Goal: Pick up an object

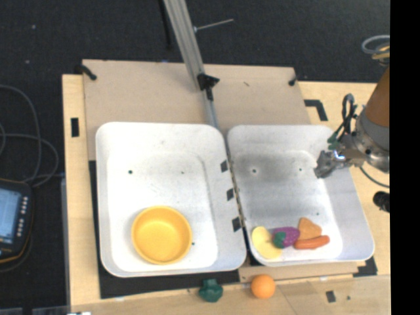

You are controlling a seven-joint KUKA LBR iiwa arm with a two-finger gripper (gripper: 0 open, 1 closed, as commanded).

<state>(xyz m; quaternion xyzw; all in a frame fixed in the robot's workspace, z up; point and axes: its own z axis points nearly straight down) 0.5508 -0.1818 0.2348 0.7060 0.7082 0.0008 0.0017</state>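
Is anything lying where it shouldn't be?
Yes. A small orange ball and a dark green toy sit outside the shallow white bins, on the wooden bench near its front edge, as if spilled out.

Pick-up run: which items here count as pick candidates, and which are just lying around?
Job:
gripper, over the right bin
right bin's toys: pale yellow piece, purple-green piece, orange wedge, carrot
yellow bowl in the left bin

Lying about, on the bench outside the bins:
orange ball
green toy
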